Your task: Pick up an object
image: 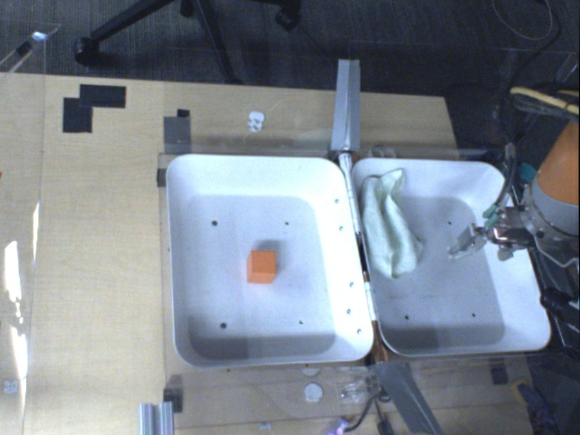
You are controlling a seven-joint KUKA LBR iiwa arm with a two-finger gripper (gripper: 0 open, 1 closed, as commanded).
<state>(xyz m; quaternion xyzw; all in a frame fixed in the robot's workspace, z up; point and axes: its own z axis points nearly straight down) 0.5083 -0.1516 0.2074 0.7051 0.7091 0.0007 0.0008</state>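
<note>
Bench [100,270]: We see a big, pale wooden top. It carries two white bins side by side.

Left bin [195,243]: This one is wide and shallow, with a flat white floor. One small thing sits in it.

Right bin [453,320]: It is the same kind of bin, touching the left one at the middle edge. The arm reaches in over its right side.

Arm [557,184]: It is grey with an orange band, and it comes in from the right.

Cloth [388,225]: A pale, crumpled cloth lies along the left wall of the right bin. We think it is soft and floppy, so it would bend and hang when lifted. A good place to pinch it is a raised fold near the middle.

Fingers [471,240]: They hang low over the right bin, just right of the cloth and not touching it. They look a little apart, and nothing is between them.

Orange block [262,266]: It sits alone near the middle of the left bin, far from the fingers. We think it is light and stiff. Its flat sides would be easy to squeeze.
</note>
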